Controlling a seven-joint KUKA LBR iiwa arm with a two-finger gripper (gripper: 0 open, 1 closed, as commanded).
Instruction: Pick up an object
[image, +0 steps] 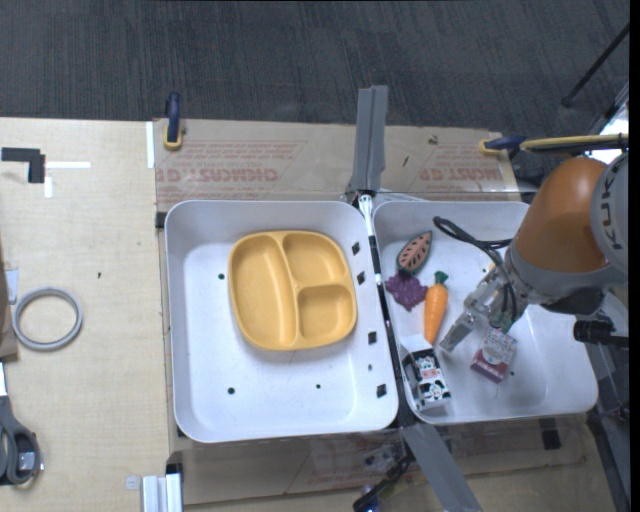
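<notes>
My gripper (476, 338) is down in the right bin (560, 395), open, with bare bin floor between its fingers. A small clear packet with a maroon base (492, 360) lies right beside its right finger; I cannot tell whether they touch. An orange toy carrot (434, 310) lies just to the gripper's left. A purple toy bunch (406, 290) and a green-and-pink leaf-shaped toy (414, 251) sit further to the upper left. A black-and-white small carton (428, 378) rests at the bin's lower left corner.
The left bin (200, 390) holds a yellow divided plate (293, 290). The arm's orange band (565, 225) hangs over the right bin's far right side. A grey tape ring (44, 318) and scissors (18, 452) lie on the bench at the left.
</notes>
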